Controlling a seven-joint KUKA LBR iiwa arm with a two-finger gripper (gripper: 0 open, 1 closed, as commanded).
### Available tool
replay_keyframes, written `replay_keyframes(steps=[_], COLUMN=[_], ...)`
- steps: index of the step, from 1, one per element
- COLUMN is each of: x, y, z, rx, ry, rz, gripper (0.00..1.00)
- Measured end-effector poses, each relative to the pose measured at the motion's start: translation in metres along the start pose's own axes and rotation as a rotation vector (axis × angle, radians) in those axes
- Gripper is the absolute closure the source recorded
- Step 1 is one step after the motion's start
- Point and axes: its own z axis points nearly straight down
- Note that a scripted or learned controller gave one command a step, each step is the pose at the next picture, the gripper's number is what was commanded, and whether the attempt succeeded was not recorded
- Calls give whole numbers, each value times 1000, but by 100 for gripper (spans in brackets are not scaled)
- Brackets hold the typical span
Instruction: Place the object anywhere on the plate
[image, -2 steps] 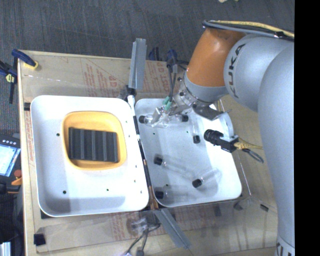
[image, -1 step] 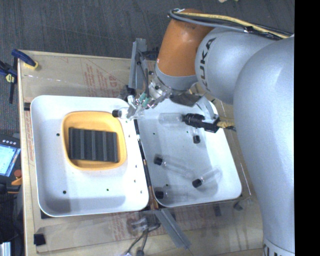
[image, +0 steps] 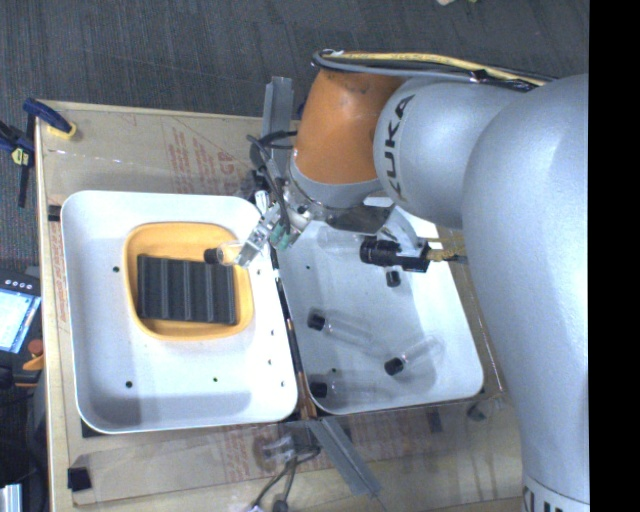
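Note:
An orange-yellow plate (image: 150, 240) lies in the left bin (image: 100, 380) with a black ridged insert (image: 188, 290) on it. A clear vial with a black cap (image: 226, 254) hangs over the plate's upper right rim, cap end pointing left. My gripper (image: 258, 240) reaches over the divide between the bins. Its fingertips (image: 266, 228) close on the vial's right end. The grey arm with its orange band (image: 335, 130) covers the top of the right bin.
In the right bin (image: 455, 375) lie three more clear black-capped vials: one at mid left (image: 338, 326), one lower right (image: 410, 358), one at the lower left corner (image: 320, 387). A blue clamp (image: 48, 116) sits at the bench's upper left corner.

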Motion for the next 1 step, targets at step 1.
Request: replay_keyframes(steps=[1], x=[0], y=[0], z=[0], rx=[0], ry=[-1], rz=[0], gripper=[0])
